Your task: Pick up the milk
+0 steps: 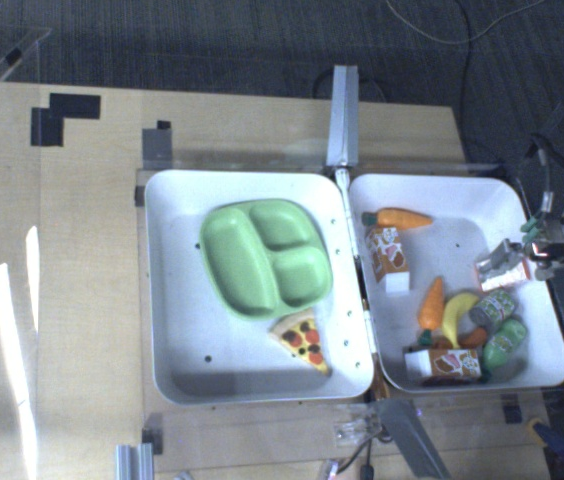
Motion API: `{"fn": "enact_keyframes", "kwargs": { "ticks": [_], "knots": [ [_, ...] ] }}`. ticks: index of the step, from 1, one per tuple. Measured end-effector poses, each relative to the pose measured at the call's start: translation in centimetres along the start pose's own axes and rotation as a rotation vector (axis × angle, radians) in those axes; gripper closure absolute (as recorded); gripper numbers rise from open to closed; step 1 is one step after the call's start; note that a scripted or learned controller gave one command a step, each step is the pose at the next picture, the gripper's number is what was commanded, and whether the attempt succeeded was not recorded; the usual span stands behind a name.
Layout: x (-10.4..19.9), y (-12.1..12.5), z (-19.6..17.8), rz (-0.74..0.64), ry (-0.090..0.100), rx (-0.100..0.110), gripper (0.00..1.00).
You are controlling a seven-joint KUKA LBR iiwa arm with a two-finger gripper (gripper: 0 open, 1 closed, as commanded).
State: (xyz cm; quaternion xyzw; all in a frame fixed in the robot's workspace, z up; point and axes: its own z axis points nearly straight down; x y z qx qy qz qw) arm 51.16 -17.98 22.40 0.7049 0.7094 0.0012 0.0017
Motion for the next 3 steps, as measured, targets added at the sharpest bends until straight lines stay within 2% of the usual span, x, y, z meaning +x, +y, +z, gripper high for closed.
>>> {"fn": "enact_keyframes", "kwargs": {
  "ticks": [1,2,3],
  "knots": [
    [5.1,3.5,11.2,-0.049,0.001,0.001,0.00],
    [8.5,8.5,9.6,-0.160,-0.001,-0.006,0.00],
    [6.7,4.8,1.9,-0.261,-0.001,-0.003,0.00]
  ]
}}
